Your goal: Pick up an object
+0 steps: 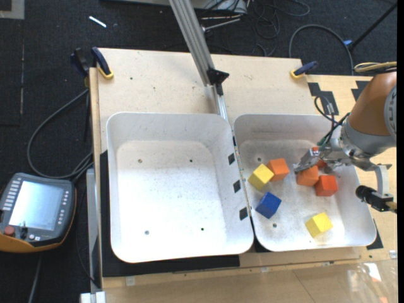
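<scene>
We see the gripper low over the right bin, near its right edge, touching an orange block, though we cannot tell whether it grips it. A red block lies just beside.

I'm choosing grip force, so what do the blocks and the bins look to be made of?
The blue block and the yellow block look like painted wood or hard plastic: flat even colour, crisp edges, no gloss. Which of the two, the view leaves open. The right bin looks like thin moulded plastic: smooth white, rounded corners, speckled with scuffs.
</scene>
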You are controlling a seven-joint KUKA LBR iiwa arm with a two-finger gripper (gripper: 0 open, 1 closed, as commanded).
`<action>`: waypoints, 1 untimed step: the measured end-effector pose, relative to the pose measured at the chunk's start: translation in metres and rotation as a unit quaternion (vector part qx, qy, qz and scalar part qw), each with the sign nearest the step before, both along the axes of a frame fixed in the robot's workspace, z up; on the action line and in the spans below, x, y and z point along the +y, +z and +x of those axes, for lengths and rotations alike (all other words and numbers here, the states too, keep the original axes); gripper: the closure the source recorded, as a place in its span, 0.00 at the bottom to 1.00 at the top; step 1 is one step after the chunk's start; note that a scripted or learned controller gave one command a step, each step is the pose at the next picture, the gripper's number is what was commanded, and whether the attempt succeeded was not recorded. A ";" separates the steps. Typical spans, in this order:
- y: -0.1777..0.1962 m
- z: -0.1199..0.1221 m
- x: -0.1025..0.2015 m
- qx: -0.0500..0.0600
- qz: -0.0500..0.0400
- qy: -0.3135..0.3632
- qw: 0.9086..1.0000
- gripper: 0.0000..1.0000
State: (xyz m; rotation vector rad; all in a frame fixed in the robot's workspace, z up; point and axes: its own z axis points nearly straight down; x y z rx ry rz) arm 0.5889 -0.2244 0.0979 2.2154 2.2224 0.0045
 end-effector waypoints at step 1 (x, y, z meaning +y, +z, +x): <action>0.010 0.001 0.001 -0.001 0.000 0.000 1.000 1.00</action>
